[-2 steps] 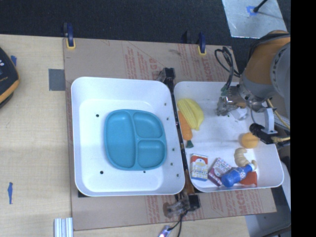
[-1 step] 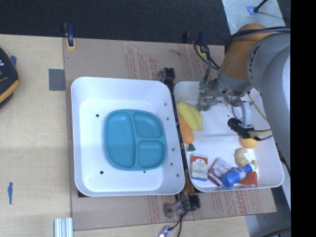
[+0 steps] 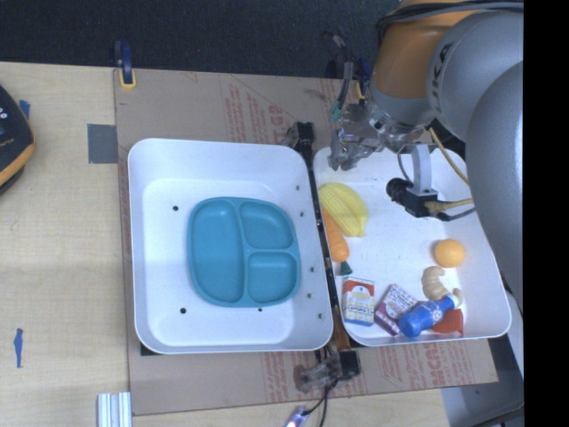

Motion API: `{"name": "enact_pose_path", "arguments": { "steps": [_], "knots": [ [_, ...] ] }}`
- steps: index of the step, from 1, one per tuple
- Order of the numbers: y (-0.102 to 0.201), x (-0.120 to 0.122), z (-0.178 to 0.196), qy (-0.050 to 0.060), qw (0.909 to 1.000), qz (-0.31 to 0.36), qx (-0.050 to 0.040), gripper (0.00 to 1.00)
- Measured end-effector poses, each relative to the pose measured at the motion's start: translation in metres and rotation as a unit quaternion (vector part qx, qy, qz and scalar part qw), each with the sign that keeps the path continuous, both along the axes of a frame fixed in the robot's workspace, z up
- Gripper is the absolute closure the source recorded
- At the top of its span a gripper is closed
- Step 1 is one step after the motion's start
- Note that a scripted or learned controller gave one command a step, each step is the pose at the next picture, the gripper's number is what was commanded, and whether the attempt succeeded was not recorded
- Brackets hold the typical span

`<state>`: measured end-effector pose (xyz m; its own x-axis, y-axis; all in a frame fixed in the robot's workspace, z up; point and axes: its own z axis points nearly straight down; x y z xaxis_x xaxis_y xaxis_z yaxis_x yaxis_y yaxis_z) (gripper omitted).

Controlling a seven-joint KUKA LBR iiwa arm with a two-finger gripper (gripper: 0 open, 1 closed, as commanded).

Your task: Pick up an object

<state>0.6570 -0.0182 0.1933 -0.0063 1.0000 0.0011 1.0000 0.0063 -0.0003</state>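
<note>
My gripper [image 3: 348, 154] hangs over the far left corner of the right bin [image 3: 404, 238], just beyond a yellow corn cob [image 3: 345, 208]. Nothing shows between its fingers. A carrot [image 3: 335, 241] lies along the bin's left wall below the corn. Further toward the front lie an orange ball [image 3: 450, 253], a small red and white carton [image 3: 358, 302], a blue bottle [image 3: 425, 317] and a beige piece [image 3: 434, 283]. The fingers are small and dark against the bin wall, so their gap is unclear.
The left bin [image 3: 160, 203] holds a blue divided plate [image 3: 244, 251]. The grey arm with its orange band [image 3: 418, 52] fills the upper right. A black cable fitting [image 3: 411, 196] sits over the right bin. A dark device [image 3: 11, 136] lies at the bench's left edge.
</note>
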Motion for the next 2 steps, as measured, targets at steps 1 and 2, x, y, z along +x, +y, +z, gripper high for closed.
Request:
{"name": "enact_pose_path", "arguments": {
  "steps": [1, 2],
  "knots": [
    [0.064, -0.001, 0.026, 0.001, 1.0000, 0.000, -0.0002, 0.00],
    [0.177, -0.001, -0.012, 0.002, 1.0000, 0.002, -0.0005, 0.00]
  ]
}}
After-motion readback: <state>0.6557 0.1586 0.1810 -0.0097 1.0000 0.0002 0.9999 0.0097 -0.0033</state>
